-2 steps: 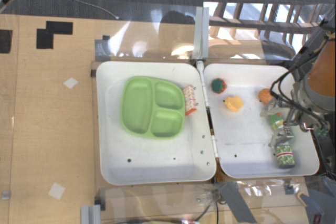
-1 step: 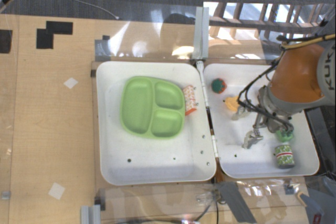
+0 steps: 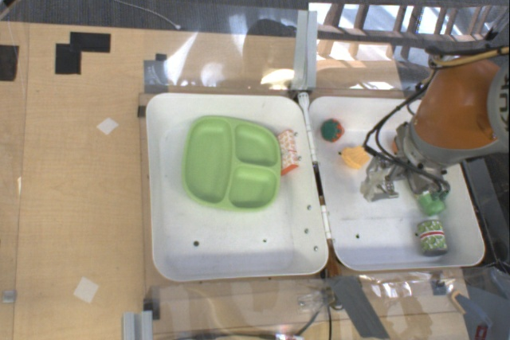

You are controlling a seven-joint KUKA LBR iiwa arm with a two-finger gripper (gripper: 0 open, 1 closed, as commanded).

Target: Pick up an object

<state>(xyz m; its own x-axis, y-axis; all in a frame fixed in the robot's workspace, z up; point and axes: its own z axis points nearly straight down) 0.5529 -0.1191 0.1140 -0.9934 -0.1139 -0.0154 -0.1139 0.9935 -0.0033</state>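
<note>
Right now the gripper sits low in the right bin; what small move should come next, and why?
Probably shift the gripper slightly up-left in the camera view toward the yellow-orange piece. It is the nearest item, lies apart from the red-green ball, and nothing shows between the fingers yet.

A lime-green divided plate (image 3: 232, 162) lies in the white left bin (image 3: 171, 251), and touching that plate's right edge is a small white packet (image 3: 288, 153) with red print and an orange end. To the plate's right, in the white right bin (image 3: 351, 247), are a ball (image 3: 331, 130) of red and dark green, a yellow-orange piece (image 3: 355, 158), a bright green object (image 3: 431, 203) and a green can (image 3: 432, 237) banded in red and white. The arm (image 3: 456, 107) above that bin is orange over grey, and the bench (image 3: 72, 195) left of the plate is pale wood with black blocks.
</note>
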